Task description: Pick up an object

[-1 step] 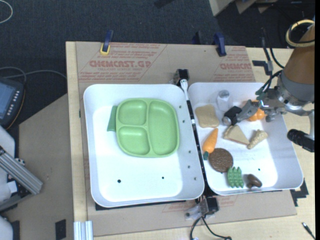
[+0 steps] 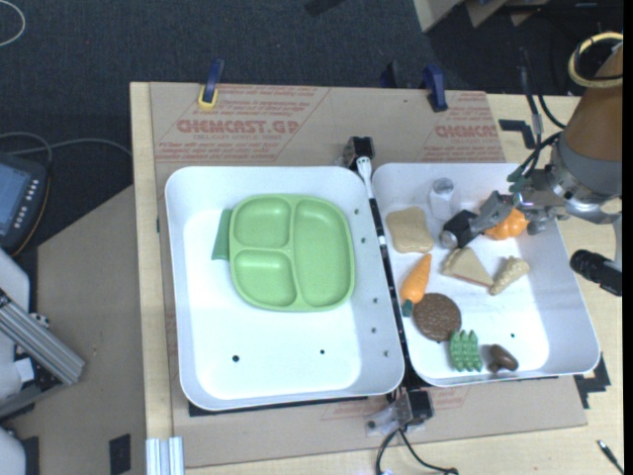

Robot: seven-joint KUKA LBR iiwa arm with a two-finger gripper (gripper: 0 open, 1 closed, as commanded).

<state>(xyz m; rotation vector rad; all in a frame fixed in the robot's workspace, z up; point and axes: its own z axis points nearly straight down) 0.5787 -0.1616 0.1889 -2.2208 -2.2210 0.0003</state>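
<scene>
gripper [image 2: 514, 209] is hanging low over the far part of the right bin [image 2: 584, 339], probably because it is aiming at the orange toy [image 2: 509, 229] just beside it | grip: the wrist is covering it, so released or clenched I cannot tell | orange toy is lying partly hidden, shape unclear | green plate [image 2: 293, 250] is sitting in the left bin [image 2: 198, 344]

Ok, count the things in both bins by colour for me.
Green: 2, plate, spiky toy
Orange: 2, carrot, orange lump
Tan: 3, bread, wedge, knobbly piece
Brown: 2, cookie, brown lump
Grey: 1, cup
Total: 10
</scene>
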